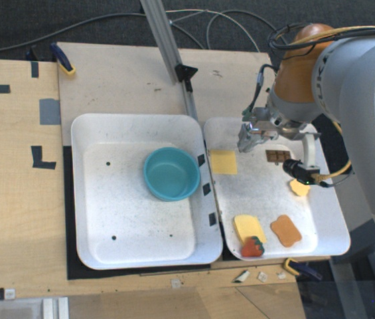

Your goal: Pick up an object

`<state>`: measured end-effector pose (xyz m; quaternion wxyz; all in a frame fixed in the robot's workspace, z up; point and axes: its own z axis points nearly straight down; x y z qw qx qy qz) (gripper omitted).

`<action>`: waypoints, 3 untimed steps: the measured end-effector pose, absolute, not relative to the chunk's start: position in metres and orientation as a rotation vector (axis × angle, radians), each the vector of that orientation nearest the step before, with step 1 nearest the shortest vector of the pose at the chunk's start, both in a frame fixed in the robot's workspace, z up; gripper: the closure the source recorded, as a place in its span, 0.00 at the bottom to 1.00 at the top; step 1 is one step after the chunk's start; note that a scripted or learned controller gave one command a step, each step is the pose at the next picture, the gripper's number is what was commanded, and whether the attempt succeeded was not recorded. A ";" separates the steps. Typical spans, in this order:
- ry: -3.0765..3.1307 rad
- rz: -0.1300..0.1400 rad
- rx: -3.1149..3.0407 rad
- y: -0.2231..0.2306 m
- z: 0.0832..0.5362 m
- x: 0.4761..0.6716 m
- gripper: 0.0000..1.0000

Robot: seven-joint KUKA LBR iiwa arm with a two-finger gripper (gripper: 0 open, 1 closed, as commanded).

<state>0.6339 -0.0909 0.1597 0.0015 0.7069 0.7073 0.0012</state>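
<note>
My gripper [248,141] hangs over the back of the right bin [267,208], its metal fingers pointing down just right of a flat yellow square [224,162]. Nothing shows between the fingers. A small brown block [278,156] lies to the gripper's right. Further right a small yellow piece [299,188] rests beside a black part of the arm. At the bin's front lie a yellow slab [247,226], a red strawberry-like piece [253,247] and an orange slab [285,230].
The left bin [101,205] holds a teal bowl [171,173]. A grey metal pole [167,42] slants down to the gap between the bins. Cables run along the back of the bench. The arm's grey and orange body covers the right bin's far corner.
</note>
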 end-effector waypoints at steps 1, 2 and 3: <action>2.221 0.004 2.217 -0.089 0.208 0.626 1.00; 2.220 0.006 2.215 -0.086 0.272 0.627 1.00; 2.229 -0.002 2.218 -0.039 0.258 0.615 1.00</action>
